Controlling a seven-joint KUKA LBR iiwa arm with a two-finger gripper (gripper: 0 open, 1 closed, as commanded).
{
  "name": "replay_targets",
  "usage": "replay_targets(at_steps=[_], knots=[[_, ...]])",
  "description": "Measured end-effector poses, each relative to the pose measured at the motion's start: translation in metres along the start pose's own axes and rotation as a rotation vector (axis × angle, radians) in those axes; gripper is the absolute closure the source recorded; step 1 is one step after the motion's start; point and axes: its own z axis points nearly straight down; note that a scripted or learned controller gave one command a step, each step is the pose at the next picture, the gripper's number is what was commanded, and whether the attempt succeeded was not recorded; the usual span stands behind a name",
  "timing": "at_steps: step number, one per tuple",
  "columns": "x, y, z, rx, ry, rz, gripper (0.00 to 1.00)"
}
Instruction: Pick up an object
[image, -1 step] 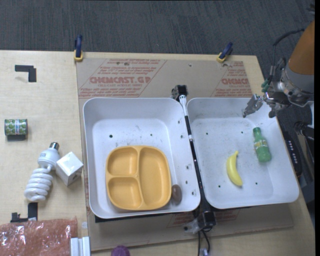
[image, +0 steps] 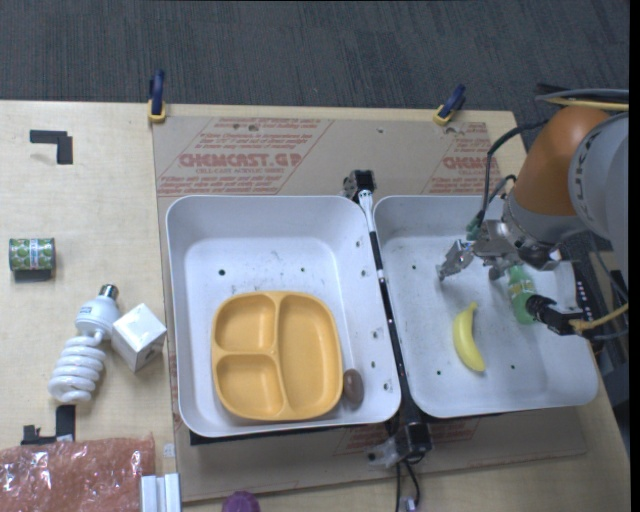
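Note:
A yellow banana (image: 468, 340) lies in the right bin (image: 560, 385), near its middle. A small green bottle-like object (image: 520, 296) lies to the banana's upper right. My gripper (image: 490, 262) hangs low over the right bin, above the banana and just left of the green object, which sits close under the wrist. Whether the green object is touched or gripped is unclear. The grey arm with its orange band (image: 560, 160) reaches in from the right.
The left bin (image: 200, 240) holds a yellow divided plate (image: 278, 355) and a small brown object (image: 352, 388) at the plate's right edge. On the bench to the left lie a spiral light bulb (image: 82, 350), a white cube (image: 138, 337) and a green can (image: 32, 256).

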Motion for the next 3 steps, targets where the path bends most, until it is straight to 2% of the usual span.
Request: replay_targets(at_steps=[1,2,3], knots=[[0.022,-0.080,0.000,0.000,0.000,0.004,0.00],[0.022,-0.079,-0.010,-0.003,-0.001,0.006,1.00],[0.104,-0.138,-0.100,-0.001,0.000,0.003,1.00]])
